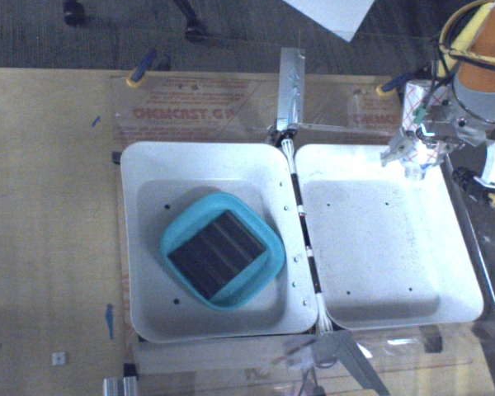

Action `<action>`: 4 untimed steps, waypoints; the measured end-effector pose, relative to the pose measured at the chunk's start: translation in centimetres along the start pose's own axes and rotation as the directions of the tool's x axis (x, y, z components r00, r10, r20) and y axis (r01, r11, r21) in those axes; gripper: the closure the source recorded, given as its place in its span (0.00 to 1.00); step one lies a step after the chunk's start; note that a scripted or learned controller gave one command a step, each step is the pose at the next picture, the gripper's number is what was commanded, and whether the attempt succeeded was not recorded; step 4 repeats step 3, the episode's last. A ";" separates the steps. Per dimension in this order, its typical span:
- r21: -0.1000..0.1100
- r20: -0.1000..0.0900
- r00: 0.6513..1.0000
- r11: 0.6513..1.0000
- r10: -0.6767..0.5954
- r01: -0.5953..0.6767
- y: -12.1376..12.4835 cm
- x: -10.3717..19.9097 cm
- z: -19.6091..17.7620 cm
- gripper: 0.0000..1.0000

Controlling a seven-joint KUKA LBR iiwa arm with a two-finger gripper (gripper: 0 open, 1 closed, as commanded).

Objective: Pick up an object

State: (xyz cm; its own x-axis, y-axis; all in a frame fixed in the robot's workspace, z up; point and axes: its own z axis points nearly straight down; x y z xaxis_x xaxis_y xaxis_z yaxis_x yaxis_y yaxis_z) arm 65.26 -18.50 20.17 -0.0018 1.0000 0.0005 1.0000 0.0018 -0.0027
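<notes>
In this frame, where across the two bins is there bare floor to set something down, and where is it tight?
The right bin offers bare floor from the divider to its far wall; the gripper hangs over its upper right corner. In the left bin, the blue dish fills the middle, leaving narrow strips along the walls.

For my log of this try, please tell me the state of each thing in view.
Blue box: lies flat in the left bin, tilted corner-wise, dark side up.
Right bin: sits beside the left bin.
Gripper: above the right bin's far right corner, apart from the box.
</notes>
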 end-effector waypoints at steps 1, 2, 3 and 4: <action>-0.010 -0.006 0.984 0.984 -0.177 0.177 -1.3 -2.7 10.5 0.00; -0.012 -0.003 0.984 0.984 -0.180 0.180 -1.2 -2.6 9.5 1.00; -0.004 0.001 1.000 1.000 0.028 -0.028 -0.9 7.4 2.6 1.00; -0.004 0.001 1.000 1.000 0.028 -0.028 -0.9 7.4 2.6 1.00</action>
